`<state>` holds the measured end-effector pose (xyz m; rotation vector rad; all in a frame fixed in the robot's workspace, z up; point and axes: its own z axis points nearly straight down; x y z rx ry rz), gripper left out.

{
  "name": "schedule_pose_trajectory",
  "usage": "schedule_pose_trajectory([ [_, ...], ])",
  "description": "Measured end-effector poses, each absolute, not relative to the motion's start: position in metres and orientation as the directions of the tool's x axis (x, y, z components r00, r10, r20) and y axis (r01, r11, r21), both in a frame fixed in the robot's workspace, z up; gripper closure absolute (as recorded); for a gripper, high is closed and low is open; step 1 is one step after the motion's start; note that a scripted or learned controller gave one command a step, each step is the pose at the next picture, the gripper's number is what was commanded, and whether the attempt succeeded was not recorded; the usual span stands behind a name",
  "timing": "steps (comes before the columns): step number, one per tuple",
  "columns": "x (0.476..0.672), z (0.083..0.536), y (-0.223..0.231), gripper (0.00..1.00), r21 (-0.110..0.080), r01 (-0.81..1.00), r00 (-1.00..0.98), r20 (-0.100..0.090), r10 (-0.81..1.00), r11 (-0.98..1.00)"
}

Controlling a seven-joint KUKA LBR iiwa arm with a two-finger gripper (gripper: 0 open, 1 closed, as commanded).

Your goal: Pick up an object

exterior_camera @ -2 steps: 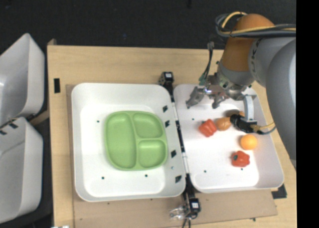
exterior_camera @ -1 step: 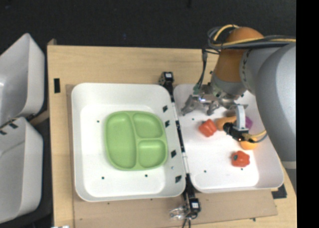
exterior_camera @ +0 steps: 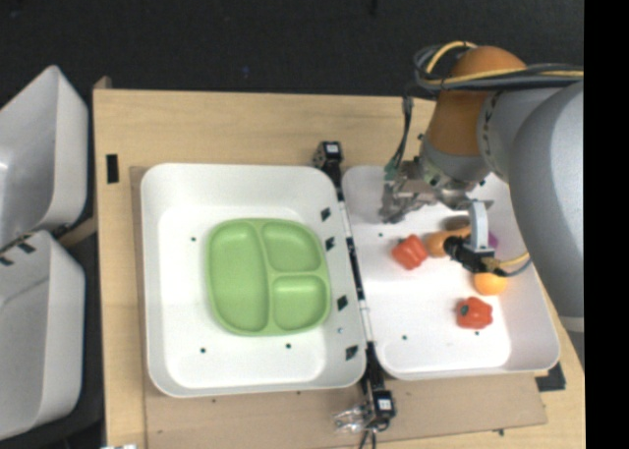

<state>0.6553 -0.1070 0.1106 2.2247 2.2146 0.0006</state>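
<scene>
Green divided plate (exterior_camera: 266, 275) in unlabelled left bin (exterior_camera: 167, 339)

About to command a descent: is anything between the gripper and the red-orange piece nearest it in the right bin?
Nothing visible. The gripper is near the right bin's back-left corner, and bare white floor separates it from the red-orange piece. The other small objects lie farther right.

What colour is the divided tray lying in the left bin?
Light green, all over; the divided tray shows plainly in the camera view, against the white left bin.
</scene>
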Motion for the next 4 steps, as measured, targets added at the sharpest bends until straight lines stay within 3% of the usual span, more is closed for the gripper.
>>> schedule_pose_trajectory([
  [3, 0.653, 0.286, -0.111, 1.00, 0.008, 1.000, -0.002, -0.002, 1.000, 0.002],
  [4, 0.642, 0.282, -0.064, 1.00, -0.001, 1.000, -0.005, 0.000, 1.000, 0.005],
])
